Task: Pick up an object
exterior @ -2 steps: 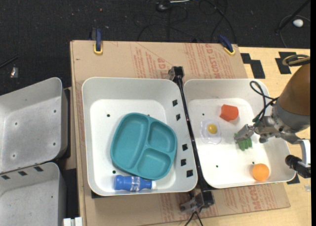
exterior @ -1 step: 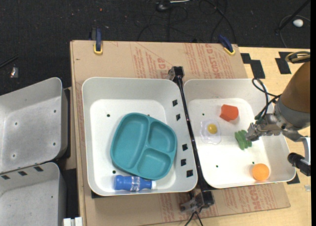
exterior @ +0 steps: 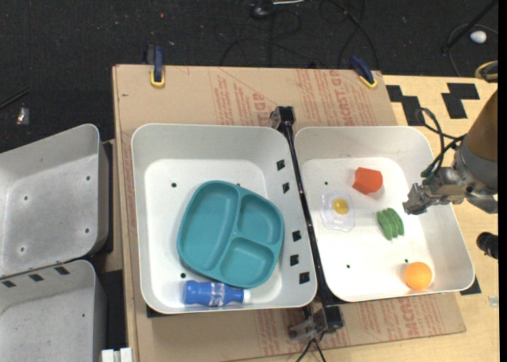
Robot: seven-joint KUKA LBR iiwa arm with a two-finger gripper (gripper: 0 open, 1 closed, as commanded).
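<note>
The right bin (exterior: 444, 218) holds a red block (exterior: 367, 180), a fried-egg toy (exterior: 339, 210), a green ridged piece (exterior: 390, 223) and an orange ball (exterior: 417, 275). My gripper (exterior: 417, 199) hangs over the right side of that bin, just right of and slightly above the green piece, below-right of the red block. I see nothing between its fingers. The left bin (exterior: 150, 218) holds a teal divided plate (exterior: 230, 232) and a blue bottle (exterior: 212, 295) lying on its side along the front wall.
A black divider (exterior: 297, 194) runs between the two bins. The bins rest on a cardboard sheet (exterior: 238, 91) clamped at the back. Grey trays (exterior: 47, 186) lie off to the left. Cables lie on the dark floor behind.
</note>
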